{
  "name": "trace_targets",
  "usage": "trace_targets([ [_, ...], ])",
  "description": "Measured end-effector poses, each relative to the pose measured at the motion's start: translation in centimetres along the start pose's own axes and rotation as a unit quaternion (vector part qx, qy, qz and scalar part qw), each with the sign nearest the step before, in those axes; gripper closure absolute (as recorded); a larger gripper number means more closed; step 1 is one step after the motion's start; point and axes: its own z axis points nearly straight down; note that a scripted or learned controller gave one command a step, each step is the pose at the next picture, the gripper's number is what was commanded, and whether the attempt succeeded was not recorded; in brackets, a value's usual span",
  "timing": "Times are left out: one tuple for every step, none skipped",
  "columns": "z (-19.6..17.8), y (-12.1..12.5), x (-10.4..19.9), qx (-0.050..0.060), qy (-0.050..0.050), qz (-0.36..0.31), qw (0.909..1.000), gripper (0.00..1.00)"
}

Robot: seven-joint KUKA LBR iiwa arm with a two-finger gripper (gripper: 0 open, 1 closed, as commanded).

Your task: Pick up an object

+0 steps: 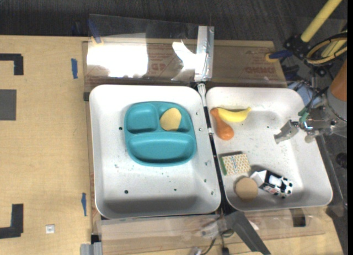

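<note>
Objects for picking: several small things lie in the right bin (317, 163), none of them lifted.
Banana (234, 114): yellow, lying across the far left part of the right bin, close to the wall shared with the left bin.
Carrot (223, 128): orange, just in front of the banana and touching or nearly touching it.
Patterned pad (235, 164): a small flat rectangle with a speckled face, near the middle of the bin's left side.
Brown ball (246, 187): a rounded tan lump just in front of the patterned pad, at the bin's near edge.
Black-and-white toy (274, 183): a small spotted piece with some red on it, just beside the brown ball on its right.
Gripper (288, 131): low over the right part of the right bin, well apart from every object there; nothing lies between its fingers, and whether they are spread or closed cannot be told.
Arm (331, 110): comes in from the right edge, grey with an orange patch near the wrist.
Left bin (110, 182): white, side by side with the right bin.
Teal tray (160, 132): a divided plate in the middle of the left bin.
Yellow lump (170, 119): sits in the tray's far right compartment.
Bench (38, 154): tan surface around both bins, with black corner marks at its left.
</note>
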Motion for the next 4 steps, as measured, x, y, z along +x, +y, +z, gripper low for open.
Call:
trace_targets([
  [6.3,-2.0,8.4,0.002,0.0,0.015,0.9999,0.0],
  [5.1,-1.9,8.3,-0.001,0.0,0.017,0.9999,1.0],
  [5.2,-1.9,8.2,0.0,0.0,0.017,0.9999,0.0],
  [9.8,-5.2,3.9,-0.006,-0.003,-0.006,1.0,0.0],
])
